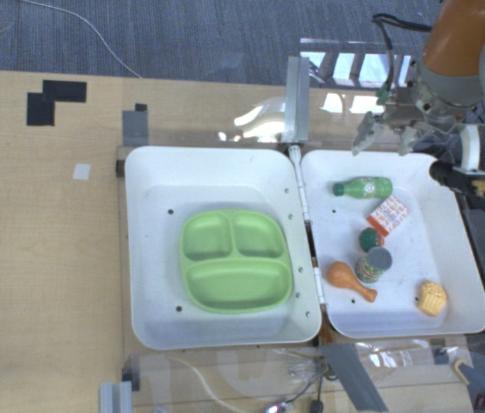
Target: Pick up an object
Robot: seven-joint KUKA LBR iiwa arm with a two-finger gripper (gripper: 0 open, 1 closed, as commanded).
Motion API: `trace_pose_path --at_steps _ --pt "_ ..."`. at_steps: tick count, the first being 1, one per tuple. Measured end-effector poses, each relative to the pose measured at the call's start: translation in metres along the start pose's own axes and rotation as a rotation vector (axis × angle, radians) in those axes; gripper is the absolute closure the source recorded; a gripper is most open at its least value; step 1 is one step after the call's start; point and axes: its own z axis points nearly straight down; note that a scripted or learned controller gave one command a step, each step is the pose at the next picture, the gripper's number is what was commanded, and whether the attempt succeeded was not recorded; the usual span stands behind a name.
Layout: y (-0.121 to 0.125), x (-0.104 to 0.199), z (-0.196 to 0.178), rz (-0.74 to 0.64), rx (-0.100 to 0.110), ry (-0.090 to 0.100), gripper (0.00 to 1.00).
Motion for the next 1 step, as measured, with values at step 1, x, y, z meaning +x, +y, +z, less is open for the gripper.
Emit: trace_pose_path --at_steps 1 --pt "0.0072 -0.0470 0.1362 0.003 0.001 -0.001 0.00"
